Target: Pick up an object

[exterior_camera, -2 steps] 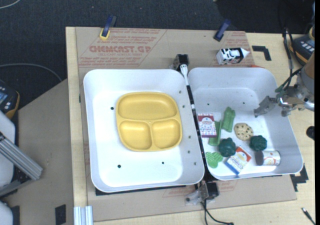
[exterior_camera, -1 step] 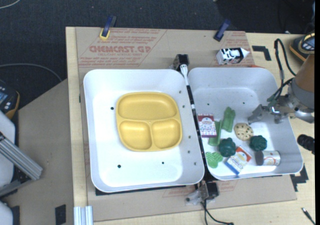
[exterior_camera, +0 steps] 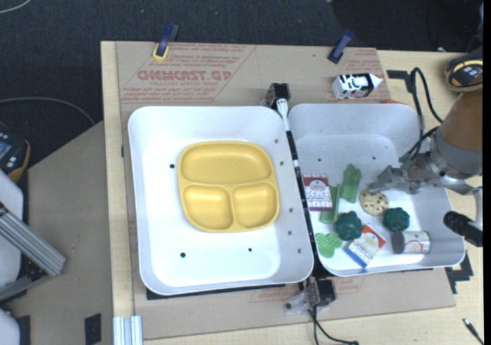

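Observation:
The right bin (exterior_camera: 345, 125) holds several small objects. Among them are a red and white packet (exterior_camera: 317, 192), a tall light green piece (exterior_camera: 350, 182), a round speckled cookie (exterior_camera: 374, 202) and two dark green lumps (exterior_camera: 347, 225) (exterior_camera: 396, 218). Near the front wall lie an orange, white and blue carton (exterior_camera: 365, 244) and a small can (exterior_camera: 412, 242). My gripper (exterior_camera: 387, 179) reaches in from the right and sits low over the bin, just above and to the right of the cookie. Nothing is visibly held in it.
The left bin (exterior_camera: 153, 182) holds a yellow divided plate (exterior_camera: 228, 185). A black and white patterned item (exterior_camera: 357, 84) lies on the bench behind the right bin. Cables (exterior_camera: 418, 94) run along the right side, and clamps (exterior_camera: 163, 41) hold the board's far edge.

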`<action>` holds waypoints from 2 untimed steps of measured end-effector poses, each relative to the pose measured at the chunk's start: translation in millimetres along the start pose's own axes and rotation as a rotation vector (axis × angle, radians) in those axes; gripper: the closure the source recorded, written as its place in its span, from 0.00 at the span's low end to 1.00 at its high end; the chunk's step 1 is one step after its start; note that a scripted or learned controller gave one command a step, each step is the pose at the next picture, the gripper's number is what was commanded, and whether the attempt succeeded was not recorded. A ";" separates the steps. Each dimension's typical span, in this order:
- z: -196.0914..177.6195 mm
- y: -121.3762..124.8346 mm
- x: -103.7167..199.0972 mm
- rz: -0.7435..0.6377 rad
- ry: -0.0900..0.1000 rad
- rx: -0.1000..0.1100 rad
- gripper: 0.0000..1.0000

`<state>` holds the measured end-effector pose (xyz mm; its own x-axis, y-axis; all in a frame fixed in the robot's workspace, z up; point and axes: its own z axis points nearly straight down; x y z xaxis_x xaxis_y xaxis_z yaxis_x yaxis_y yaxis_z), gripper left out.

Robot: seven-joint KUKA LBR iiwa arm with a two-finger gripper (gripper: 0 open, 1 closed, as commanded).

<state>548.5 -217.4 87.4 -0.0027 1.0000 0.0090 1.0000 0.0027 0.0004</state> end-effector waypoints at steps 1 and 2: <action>-12.2 1.4 -1.1 -0.001 -0.005 -0.007 1.00; -71.6 6.6 7.5 0.001 -0.012 -0.008 1.00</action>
<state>555.0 -210.5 159.0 -0.0021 1.0000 -0.0034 1.0000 0.0021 0.0079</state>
